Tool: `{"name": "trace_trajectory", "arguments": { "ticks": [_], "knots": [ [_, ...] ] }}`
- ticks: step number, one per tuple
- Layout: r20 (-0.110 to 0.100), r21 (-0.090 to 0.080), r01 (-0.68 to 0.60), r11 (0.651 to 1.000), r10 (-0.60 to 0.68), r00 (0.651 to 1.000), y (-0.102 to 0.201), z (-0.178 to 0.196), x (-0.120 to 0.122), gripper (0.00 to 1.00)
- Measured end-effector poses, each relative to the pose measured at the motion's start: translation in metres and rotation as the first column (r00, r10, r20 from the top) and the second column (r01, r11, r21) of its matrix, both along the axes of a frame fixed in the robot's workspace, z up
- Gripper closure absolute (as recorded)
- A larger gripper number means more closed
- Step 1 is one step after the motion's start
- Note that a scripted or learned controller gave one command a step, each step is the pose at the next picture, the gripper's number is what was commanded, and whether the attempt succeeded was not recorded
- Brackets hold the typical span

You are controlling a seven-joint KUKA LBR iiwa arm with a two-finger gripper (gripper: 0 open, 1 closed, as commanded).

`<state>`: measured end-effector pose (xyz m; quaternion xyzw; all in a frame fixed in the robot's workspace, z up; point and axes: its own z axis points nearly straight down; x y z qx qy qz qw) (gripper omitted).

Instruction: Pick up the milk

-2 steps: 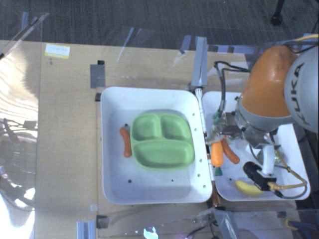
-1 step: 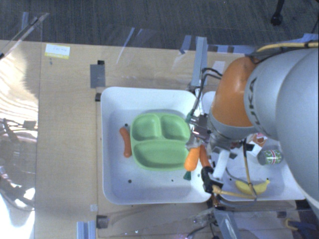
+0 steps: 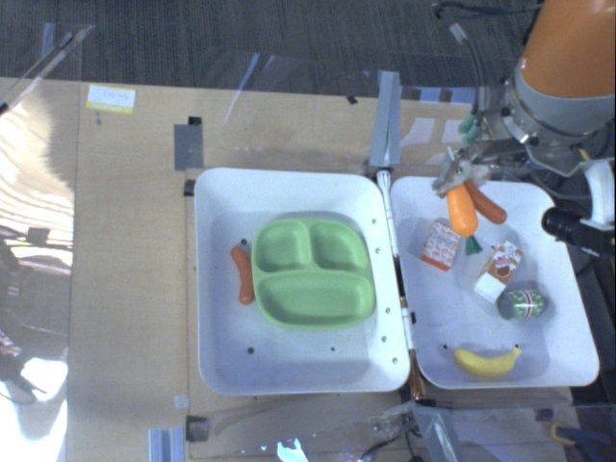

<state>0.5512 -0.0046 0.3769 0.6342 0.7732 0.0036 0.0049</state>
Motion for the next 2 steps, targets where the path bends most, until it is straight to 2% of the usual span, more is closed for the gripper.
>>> {"name": "trace_trajectory", "arguments": {
  "ticks": [1,2],
  "knots": [
    [-0.010,0.001,-0.029,1.000,0.029,1.000,0.103,-0.137,-0.027,1.00],
    [-0.011,0.001,0.189,0.982,-0.189,0.982,0.210,-0.190,-0.063,1.00]
  ]
}}
